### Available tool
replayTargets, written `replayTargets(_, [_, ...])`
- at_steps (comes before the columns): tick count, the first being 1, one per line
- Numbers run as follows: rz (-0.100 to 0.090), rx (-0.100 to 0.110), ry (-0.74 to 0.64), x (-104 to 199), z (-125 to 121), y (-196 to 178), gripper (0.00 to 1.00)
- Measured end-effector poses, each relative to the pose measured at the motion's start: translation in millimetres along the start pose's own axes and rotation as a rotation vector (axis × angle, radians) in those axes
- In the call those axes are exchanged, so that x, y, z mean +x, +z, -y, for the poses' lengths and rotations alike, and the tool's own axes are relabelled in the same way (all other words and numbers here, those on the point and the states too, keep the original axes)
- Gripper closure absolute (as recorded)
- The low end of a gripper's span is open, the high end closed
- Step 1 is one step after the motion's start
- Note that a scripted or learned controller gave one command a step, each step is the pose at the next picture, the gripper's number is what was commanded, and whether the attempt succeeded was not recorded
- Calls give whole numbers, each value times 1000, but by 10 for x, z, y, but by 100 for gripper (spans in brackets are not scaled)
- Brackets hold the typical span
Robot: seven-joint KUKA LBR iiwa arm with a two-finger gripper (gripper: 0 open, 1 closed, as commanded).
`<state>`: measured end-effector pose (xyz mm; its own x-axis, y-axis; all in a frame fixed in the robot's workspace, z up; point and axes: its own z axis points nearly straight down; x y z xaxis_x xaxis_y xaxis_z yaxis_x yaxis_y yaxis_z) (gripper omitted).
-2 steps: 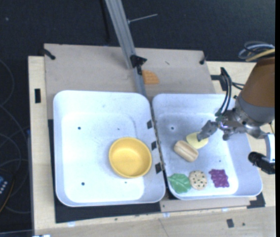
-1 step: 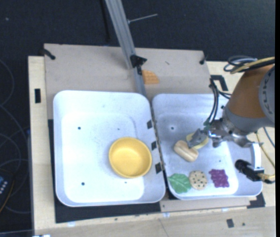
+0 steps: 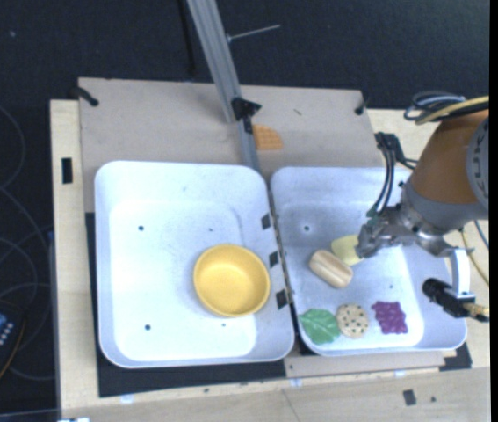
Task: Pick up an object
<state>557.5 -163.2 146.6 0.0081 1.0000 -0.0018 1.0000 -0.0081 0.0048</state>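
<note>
The hand [image 3: 368, 243] reaches down onto the pale yellow piece [image 3: 345, 249], grip unclear.

even overhead light, white bins [image 3: 178, 183] slightly overexposed, soft faint shadows, overall mild blur.

Gripper [image 3: 370, 241] sat low over right bin [image 3: 319, 196], tip at a pale yellow object [image 3: 346, 250]; contact unclear. Tan bread roll [image 3: 330, 268] lay just left-below the gripper, touching the yellow piece. Further below: green leaf [image 3: 319, 324], cookie [image 3: 352, 320], purple grapes [image 3: 391, 316] in a row. Yellow bowl [image 3: 230, 280] sat well left in left bin [image 3: 143, 200].
</note>
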Motion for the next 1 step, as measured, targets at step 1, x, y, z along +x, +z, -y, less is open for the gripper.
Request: replayTargets(1, [1, -4, -11, -38, -70, -635, 100])
